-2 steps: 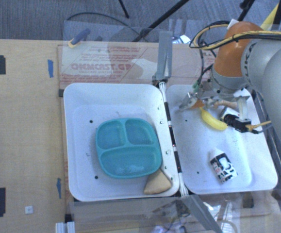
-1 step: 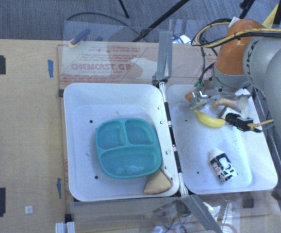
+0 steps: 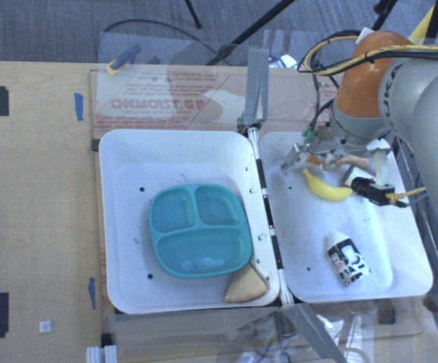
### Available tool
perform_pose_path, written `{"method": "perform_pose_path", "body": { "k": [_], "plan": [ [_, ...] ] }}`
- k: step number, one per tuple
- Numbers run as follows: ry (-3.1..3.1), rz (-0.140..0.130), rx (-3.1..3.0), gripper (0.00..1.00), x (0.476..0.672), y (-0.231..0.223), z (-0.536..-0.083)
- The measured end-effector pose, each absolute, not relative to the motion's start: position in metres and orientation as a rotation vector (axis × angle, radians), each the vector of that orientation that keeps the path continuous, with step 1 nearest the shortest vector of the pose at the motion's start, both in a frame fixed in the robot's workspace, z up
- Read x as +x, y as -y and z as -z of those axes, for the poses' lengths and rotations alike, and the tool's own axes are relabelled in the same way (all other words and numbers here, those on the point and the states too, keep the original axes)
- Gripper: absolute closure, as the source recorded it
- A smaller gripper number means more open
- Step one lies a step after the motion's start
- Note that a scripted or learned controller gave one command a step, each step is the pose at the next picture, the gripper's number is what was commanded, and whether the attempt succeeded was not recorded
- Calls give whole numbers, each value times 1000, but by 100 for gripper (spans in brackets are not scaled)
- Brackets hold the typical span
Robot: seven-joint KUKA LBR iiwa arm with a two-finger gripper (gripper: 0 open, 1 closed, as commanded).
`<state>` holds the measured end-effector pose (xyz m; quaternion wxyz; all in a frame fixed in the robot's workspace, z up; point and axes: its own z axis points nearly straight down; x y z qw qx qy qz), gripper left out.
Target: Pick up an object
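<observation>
The tan worktop [image 3: 37, 203] carries black corner marks and blue tape bits at 9 o'clock. The left bin [image 3: 120, 157] holds a teal divided plate [image 3: 200, 230], with a tan wedge [image 3: 246, 286] just beside it at 5 o'clock. In the right bin [image 3: 400, 278], the end effector [image 3: 315, 157] sits at 12 o'clock, touching a banana [image 3: 328, 188]; whether it is open or closed I cannot tell. A small black-and-white can [image 3: 347, 260] lies near 5 o'clock. Grey carpet [image 3: 90, 13] and tripod legs [image 3: 271, 10] lie beyond.

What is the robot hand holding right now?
It cannot be told. The gripper sits right above the banana in the right bin.
</observation>
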<state>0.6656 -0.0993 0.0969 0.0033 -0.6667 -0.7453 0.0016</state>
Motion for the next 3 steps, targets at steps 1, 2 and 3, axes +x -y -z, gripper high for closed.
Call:
{"method": "perform_pose_path", "body": {
  "k": [1,2,3],
  "plan": [
    [2372,5,-2064,0,611,95,-86],
    [2374,11,-2072,100,613,97,-99],
    [2374,11,-2071,0,613,97,-99]
  ]
}}
